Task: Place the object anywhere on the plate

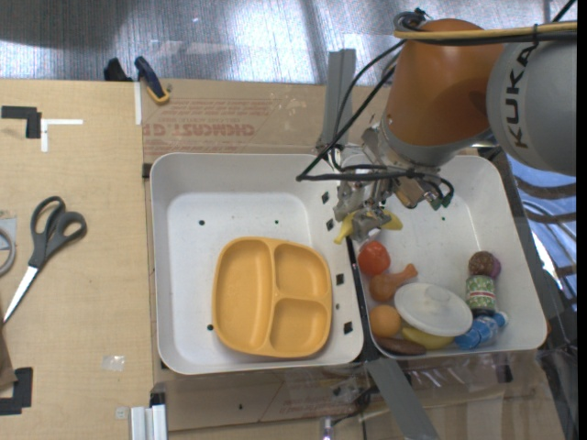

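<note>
The yellow three-compartment plate [272, 296] lies in the left bin [183, 246], toward its front right. My gripper [365, 220] hangs over the left edge of the right bin [514, 236], just right of the divider between the bins. It is shut on a thin yellow banana-like object [342, 234], whose ends stick out on both sides of the fingers [352, 202]. The object is behind and to the right of the plate, apart from it. The arm's orange band [440, 81] hides the back of the right bin.
The right bin holds a red ball [373, 258], an orange piece [393, 282], a white lid [433, 308], an orange ball [385, 320], a small dark-topped can [482, 282] and a blue item [477, 333]. Scissors [41, 241] lie on the bench at the left.
</note>
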